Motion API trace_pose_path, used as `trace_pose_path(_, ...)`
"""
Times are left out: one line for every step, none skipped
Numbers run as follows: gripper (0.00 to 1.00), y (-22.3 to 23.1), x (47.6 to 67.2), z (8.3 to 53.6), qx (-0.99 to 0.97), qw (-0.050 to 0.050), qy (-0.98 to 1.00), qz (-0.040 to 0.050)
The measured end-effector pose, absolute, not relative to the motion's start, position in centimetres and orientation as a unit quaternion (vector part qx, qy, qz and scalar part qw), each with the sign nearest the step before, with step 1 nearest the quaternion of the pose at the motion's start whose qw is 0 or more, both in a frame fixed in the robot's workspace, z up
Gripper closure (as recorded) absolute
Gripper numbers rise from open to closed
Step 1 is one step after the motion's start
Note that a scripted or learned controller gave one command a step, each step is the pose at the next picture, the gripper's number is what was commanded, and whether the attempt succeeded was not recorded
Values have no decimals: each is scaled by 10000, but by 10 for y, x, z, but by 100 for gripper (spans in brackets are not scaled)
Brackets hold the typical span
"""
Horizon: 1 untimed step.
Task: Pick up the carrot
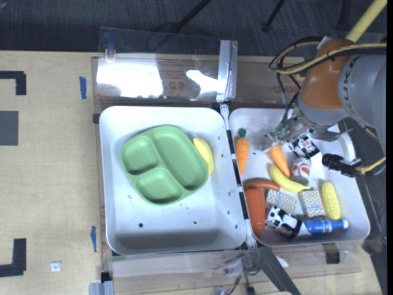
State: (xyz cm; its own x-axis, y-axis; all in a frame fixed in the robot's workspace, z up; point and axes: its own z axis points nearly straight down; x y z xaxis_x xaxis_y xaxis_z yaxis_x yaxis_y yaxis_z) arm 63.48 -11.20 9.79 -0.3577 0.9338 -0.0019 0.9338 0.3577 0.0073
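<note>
Camera view from above has the grey arm [362, 85] coming in from three o'clock, its orange band over the top of the right bin [359, 223]. The gripper [287, 129] hangs low over that bin's twelve o'clock end, just above the stem end of a carrot; whether it is open, closed or gripping anything cannot be told from this slant, since the wrist hides it.

Two carrots lie in the right bin. One carrot [241, 151] rests along the bin's nine o'clock wall, beside the divider, its long axis running twelve to six with the green top at twelve and the tip at six. The second carrot [279, 158] lies nearer the middle, tilted, with its broad end toward eleven o'clock under the gripper and its tip toward five o'clock, touching or nearly touching a banana [287, 182].

That second carrot looks to be the one aimed at, judging by where the gripper sits. Other toy food crowds the six o'clock half: corn [331, 200], a blue bottle [324, 226], crackers [310, 203] and a sausage [263, 184]. The pile likely explains an approach from the freer twelve o'clock end.

The left bin [120, 226] holds a green divided plate [163, 163] with a yellow piece [204, 152] at its three o'clock rim.
</note>
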Motion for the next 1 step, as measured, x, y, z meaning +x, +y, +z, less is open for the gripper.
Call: trace_pose_path(100,-115,668,222,5851,20,8109,6)
